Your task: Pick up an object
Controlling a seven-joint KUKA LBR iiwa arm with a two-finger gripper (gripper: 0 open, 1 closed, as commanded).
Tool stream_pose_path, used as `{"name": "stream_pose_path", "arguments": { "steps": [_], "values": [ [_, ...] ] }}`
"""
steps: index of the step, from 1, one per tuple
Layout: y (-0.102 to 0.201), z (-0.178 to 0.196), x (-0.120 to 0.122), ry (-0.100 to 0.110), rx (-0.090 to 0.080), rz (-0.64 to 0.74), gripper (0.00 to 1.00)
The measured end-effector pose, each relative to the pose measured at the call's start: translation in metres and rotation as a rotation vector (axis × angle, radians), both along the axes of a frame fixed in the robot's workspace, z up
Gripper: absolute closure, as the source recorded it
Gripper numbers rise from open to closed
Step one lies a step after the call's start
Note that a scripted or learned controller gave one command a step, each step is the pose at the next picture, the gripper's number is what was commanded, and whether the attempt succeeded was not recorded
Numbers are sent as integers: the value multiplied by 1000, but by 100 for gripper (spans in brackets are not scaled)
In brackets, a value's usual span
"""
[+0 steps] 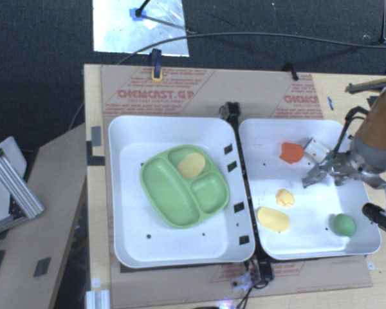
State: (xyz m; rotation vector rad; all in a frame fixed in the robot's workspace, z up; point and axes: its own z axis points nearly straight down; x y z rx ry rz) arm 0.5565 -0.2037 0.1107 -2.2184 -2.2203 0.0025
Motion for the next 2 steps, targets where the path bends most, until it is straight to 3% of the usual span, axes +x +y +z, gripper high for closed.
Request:
{"name": "stream_pose_path", "arguments": {
  "steps": [1,2],
  "values": [
    [0,-27,0,-2,0,1,0],
    [0,-15,2,-7,-3,0,100]
  ]
}}
